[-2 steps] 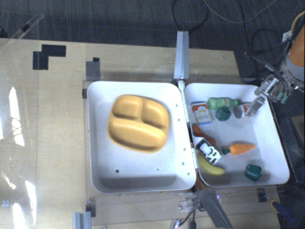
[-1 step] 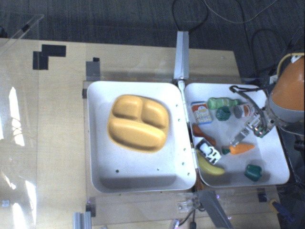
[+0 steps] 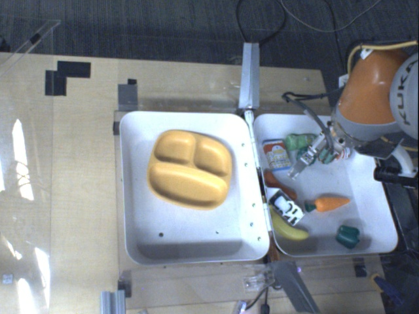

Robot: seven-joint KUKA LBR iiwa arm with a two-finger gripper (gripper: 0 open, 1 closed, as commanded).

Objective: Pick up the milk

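Milk carton (image 3: 278, 156): lying in your right bin (image 3: 373, 237), up near its left wall.
Gripper (image 3: 302, 163): hovering right beside the carton; open or shut, you can't tell.
Neighbours: banana (image 3: 288, 227), carrot (image 3: 329, 204) further down.
Left bin (image 3: 141, 241): yellow bread loaf (image 3: 190, 168).

Milk (image 3: 277, 156) hemmed: bin wall (image 3: 256, 156) left, green bottle (image 3: 300, 140) right.

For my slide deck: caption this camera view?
Claw hovers beside the milk carton in the right bin.
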